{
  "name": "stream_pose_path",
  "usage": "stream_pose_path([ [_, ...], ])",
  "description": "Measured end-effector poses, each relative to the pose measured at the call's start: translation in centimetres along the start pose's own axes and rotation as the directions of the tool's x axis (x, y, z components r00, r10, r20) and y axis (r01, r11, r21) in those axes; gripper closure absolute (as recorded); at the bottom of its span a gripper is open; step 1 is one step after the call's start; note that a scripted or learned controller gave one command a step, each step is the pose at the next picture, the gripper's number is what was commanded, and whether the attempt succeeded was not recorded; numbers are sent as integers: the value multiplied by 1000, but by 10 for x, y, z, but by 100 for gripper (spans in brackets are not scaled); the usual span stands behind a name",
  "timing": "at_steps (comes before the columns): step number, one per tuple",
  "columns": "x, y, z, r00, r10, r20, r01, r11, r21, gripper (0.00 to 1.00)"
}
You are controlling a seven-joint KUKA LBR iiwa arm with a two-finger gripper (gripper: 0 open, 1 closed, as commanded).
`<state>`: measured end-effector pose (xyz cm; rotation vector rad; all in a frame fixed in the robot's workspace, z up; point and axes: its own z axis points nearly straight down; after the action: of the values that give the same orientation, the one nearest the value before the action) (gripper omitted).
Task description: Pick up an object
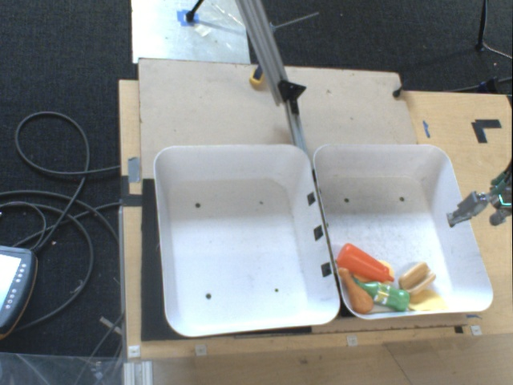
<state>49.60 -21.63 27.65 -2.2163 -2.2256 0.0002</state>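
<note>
Toys crowd the near corner of the right bin (449,183): an orange carrot-like piece (365,261) lies tilted by the divider, a second orange piece (357,293) sits just below it, a green bottle (385,295) lies across in front, and a hot-dog bun (417,277) rests beside them with a pale yellow bit (425,299) at its near side. They lie bunched together, several of them touching.

Beside it, the left bin (232,163) has a speckled white floor with a few dark dots. Both bins sit on a pale wooden bench (208,103) with a lighter board behind them. A grey pole (260,30) slants down from the top to the bins' shared wall, with a black clamp midway. Dark carpet surrounds the bench; black cables (56,183) loop across it at left, and a handheld screen (12,283) lies at the left edge.

Off the right bin's far side, the gripper (469,209) hangs over the rim, well apart from the toys. Its grey tip is small and blurred, so whether its fingers are spread or pressed together I cannot tell.
</note>
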Motion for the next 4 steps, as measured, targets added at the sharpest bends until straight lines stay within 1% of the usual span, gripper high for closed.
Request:
stream_pose_path([
  [1,0,1,-1,1000,0,1,0,1000,-3,0],
  [2,10,3,47,1000,1,-1,-1,1000,1,0],
  [3,13,1,110,1000,4,-1,-4,1000,3,0],
  [4,8,6,169,1000,4,-1,-4,1000,3,0],
])
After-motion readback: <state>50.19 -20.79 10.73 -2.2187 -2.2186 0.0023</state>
